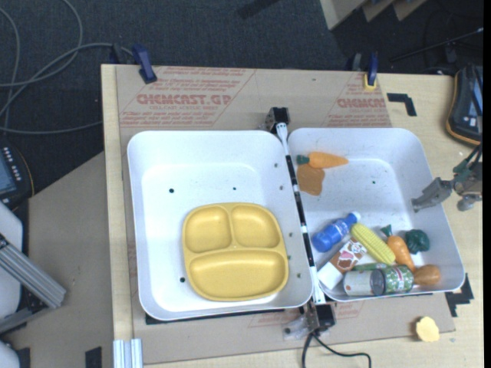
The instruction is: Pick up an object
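Note:
The right bin (399,148) holds several toys. An orange carrot (327,159) lies by a flat brown piece (311,180) at its far left. Piled in the near corner are a blue bottle (334,233), a yellow corn cob (372,242), a small carrot (400,251), a dark green piece (417,241), a red and white carton (349,257), a can (380,280) lying on its side and an orange piece (427,274). My gripper (449,196) hangs over the bin's right rim, open, with nothing between its fingers.
A yellow three-part plate (234,250) lies in the left bin (153,205). A small yellow object (427,329) sits on the bench outside the right bin's near corner. Blue clamps (143,64) hold the board at the back.

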Robot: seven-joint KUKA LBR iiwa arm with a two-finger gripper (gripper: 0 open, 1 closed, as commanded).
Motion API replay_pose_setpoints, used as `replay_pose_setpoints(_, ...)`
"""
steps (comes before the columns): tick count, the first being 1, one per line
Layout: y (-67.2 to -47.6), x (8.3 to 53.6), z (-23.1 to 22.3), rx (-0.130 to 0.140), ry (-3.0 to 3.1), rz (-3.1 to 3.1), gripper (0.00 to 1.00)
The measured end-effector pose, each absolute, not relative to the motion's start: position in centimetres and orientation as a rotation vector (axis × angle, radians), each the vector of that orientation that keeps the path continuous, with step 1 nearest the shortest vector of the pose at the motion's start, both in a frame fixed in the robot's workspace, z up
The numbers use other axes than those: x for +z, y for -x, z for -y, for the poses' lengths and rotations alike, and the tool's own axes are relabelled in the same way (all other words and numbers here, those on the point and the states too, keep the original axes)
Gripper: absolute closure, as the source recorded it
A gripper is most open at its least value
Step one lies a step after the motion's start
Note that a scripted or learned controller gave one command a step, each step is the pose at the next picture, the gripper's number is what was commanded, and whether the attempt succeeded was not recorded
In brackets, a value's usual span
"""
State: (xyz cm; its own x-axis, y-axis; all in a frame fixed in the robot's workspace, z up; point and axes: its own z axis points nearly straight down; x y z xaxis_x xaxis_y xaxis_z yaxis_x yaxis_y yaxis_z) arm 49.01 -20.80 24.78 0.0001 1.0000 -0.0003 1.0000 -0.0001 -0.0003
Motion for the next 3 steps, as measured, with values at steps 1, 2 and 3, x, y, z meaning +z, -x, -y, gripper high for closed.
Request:
replay_pose_setpoints(1,-48.2,8.3,16.9,-0.001,-2.227,-2.236,0.0)
replay_pose_setpoints(2,-48.4,10.1,17.4,0.001,-2.222,-2.219,1.0)
replay_pose_setpoints(3,-54.5,10.5,11.6,0.006,-2.208,-2.226,1.0)
